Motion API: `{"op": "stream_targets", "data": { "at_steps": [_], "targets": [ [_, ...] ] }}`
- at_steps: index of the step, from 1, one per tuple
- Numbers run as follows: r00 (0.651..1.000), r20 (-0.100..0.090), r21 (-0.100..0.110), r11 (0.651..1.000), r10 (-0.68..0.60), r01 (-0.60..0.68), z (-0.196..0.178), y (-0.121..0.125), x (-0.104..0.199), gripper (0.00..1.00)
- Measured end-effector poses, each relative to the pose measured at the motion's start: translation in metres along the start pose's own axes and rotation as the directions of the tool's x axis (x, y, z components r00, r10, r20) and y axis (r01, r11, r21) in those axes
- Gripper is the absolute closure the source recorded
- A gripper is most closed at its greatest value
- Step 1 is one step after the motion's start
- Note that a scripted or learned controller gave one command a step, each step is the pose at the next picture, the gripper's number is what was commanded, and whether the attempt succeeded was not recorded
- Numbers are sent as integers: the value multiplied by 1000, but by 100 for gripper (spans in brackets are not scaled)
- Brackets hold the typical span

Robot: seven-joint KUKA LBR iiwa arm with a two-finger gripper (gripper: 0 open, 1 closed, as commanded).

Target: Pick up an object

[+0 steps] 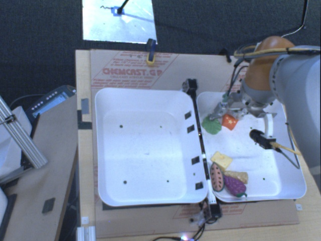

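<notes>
End effector (224,110), finger state impossible to tell, hovers beside an orange block (229,122) and green toy (211,125) in the right bin (291,185). Block looks light, rigid; grip its flat sides.

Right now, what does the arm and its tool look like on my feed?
The arm is a thick, rounded grey body with a glossy orange band above the wrist. Thin cables loop around that orange part, and one dark cable runs up toward the top of the view. Below it sits a small metallic grey tool, over the right bin.
</notes>
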State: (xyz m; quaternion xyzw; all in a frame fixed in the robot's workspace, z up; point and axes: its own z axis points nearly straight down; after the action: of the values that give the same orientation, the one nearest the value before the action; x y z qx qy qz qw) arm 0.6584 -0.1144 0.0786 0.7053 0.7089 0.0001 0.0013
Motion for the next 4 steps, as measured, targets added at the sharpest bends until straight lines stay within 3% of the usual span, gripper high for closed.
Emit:
{"op": "stream_targets", "data": {
  "at_steps": [1, 2, 3, 4],
  "targets": [
    [1000, -1, -4, 1000, 0, 0, -18, 1, 0, 100],
    [1000, 2, -18, 1000, 0, 0, -181, 14, -3, 100],
    [1000, -4, 7, 1000, -1, 1, -103, -35, 44, 100],
    [1000, -2, -2, 1000, -1, 1, -117, -32, 42, 100]
  ]
}}
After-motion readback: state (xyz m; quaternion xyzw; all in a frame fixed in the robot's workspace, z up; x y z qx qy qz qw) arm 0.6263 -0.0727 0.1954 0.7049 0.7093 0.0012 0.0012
